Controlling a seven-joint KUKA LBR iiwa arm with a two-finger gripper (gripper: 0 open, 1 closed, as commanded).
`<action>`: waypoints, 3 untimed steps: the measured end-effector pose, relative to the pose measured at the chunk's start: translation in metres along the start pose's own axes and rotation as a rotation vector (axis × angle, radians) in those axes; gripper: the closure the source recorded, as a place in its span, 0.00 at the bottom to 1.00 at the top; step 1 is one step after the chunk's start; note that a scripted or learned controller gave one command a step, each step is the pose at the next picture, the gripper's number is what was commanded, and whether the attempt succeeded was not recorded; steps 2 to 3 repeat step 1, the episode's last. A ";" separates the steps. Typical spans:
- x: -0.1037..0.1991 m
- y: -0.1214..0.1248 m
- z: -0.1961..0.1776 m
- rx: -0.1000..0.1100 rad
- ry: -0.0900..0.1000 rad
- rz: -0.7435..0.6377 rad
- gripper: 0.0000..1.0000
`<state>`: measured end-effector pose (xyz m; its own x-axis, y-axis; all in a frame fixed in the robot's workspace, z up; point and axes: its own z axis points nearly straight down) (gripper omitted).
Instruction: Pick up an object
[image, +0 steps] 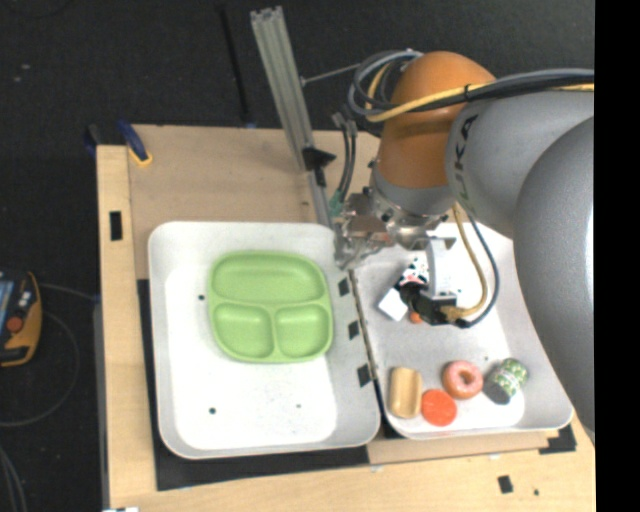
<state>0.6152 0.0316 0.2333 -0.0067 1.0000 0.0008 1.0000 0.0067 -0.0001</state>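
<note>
Gripper (349, 240) state: cannot tell, since the wrist housing covers it from above. It holds nothing that can be seen.

Nearest edge of the right bin (432, 345) has four candidate items in a loose row: a tan cylinder (404, 392), an orange-red ball (438, 408) touching it, a pink doughnut (462, 378) just beside the ball, and a green-and-white speckled piece (508, 377) (its type is unclear).

Farther in lies a small white block (392, 305).

Left bin (250, 405): one green divided plate (270, 305), lying flat.

At the right bin's far-left corner, the gripper sits by the dividing rim, well apart from the front row.
</note>
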 end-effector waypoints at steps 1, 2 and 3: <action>0.052 -0.002 -0.013 -0.002 0.001 -0.001 1.00; 0.052 -0.002 -0.013 -0.002 0.001 -0.001 1.00; 0.052 -0.002 -0.013 -0.002 0.001 -0.001 1.00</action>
